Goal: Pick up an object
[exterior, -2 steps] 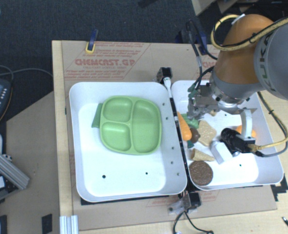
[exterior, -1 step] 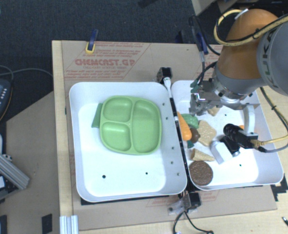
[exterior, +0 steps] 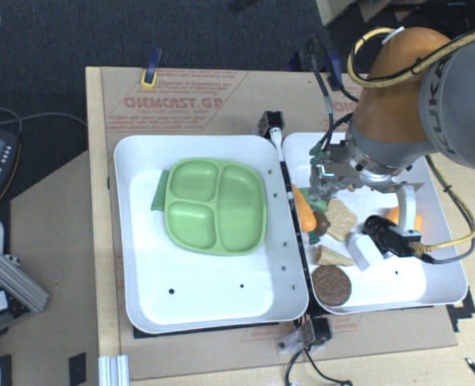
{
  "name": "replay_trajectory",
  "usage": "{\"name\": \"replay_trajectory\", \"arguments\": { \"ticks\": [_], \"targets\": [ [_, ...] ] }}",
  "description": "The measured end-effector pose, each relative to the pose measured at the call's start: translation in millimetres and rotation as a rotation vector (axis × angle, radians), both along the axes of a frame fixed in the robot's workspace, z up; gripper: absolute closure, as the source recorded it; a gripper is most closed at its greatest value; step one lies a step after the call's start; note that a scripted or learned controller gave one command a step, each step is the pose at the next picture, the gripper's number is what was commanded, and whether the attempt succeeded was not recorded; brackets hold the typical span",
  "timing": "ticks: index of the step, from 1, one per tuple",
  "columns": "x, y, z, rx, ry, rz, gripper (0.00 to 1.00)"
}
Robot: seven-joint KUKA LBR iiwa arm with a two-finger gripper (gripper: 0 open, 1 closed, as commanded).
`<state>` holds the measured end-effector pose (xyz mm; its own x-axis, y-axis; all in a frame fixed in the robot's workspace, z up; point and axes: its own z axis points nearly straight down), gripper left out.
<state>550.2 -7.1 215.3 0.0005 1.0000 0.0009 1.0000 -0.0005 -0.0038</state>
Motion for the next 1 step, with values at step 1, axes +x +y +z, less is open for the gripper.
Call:
{"name": "replay_trajectory", "arguments": {
  "ticks": [1],
  "targets": [
    [2.3, -13.1, 14.3, -0.002, -0.007, 0.0, 1.0]
  ]
}}
